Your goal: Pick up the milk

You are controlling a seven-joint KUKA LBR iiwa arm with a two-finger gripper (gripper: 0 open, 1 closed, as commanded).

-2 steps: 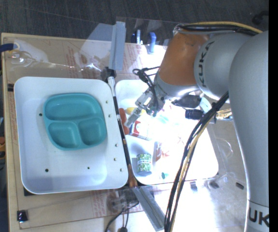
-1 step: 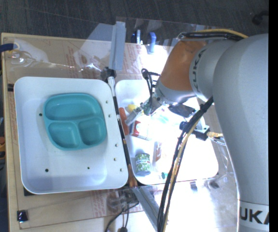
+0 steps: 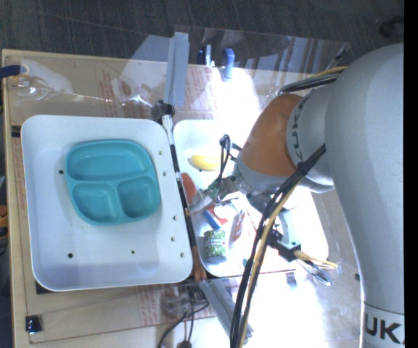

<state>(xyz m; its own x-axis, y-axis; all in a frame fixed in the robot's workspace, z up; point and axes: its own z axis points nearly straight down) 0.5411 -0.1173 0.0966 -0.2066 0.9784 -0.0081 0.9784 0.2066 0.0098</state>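
Your gripper sits low in right bin, among items by green can; fingers' state, cannot tell. Teal tray in left bin.

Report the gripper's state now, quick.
Gripper: low in the right bin among the items; whether it is open, shut or holding anything cannot be told from the camera view.
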